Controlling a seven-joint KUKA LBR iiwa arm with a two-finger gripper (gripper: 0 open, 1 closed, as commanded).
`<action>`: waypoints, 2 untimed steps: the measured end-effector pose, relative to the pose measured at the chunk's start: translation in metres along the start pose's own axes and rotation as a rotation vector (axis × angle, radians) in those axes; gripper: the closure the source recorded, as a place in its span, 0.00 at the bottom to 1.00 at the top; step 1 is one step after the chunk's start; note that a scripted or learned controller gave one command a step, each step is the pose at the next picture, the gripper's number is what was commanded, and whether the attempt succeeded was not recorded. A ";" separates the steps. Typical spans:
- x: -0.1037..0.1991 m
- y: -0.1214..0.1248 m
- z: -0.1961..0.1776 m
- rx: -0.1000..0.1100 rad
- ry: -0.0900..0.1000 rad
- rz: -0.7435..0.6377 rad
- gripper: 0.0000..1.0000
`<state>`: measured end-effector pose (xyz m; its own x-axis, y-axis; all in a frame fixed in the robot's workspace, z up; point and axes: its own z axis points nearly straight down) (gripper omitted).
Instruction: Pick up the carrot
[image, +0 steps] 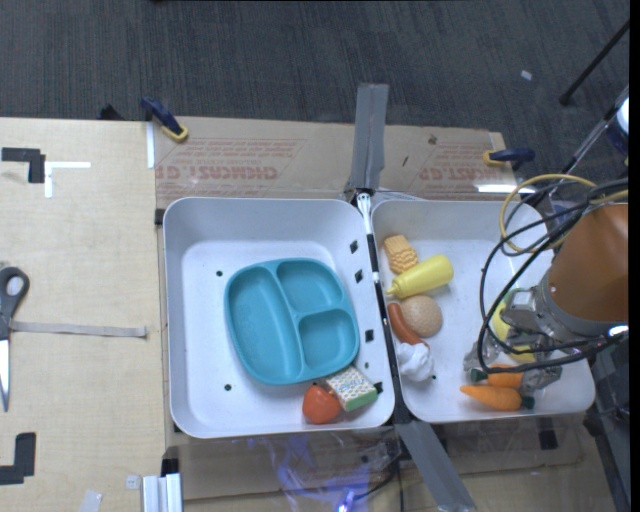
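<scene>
1. The carrot (492, 397) lay at the lower right of the frame, in the right bin (450, 408) near its front wall, long axis roughly left to right, pointed end toward frame left.
2. The gripper (520, 340) sat just above and slightly right of the carrot, amid cables; whether it was open or closed could not be told. A second orange piece (503, 379) lay between them.
3. The right bin also held a yellow bottle-shaped item (422, 277), a waffle-like piece (400, 252), a tan egg-like item (421, 316) and a white crumpled object (414, 358).
4. The left bin (190, 300) held a blue divided plate (291, 320), a red tomato-like item (320, 404) and a small printed box (352, 388).
</scene>
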<state>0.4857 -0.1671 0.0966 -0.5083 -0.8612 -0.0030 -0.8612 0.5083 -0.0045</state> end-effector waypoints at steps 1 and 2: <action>-0.054 0.039 -0.037 -0.003 0.000 0.045 0.00; -0.041 0.024 -0.006 0.016 -0.003 -0.193 0.00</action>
<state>0.4853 -0.1197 0.1024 -0.3337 -0.9427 -0.0034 -0.9424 0.3337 -0.0215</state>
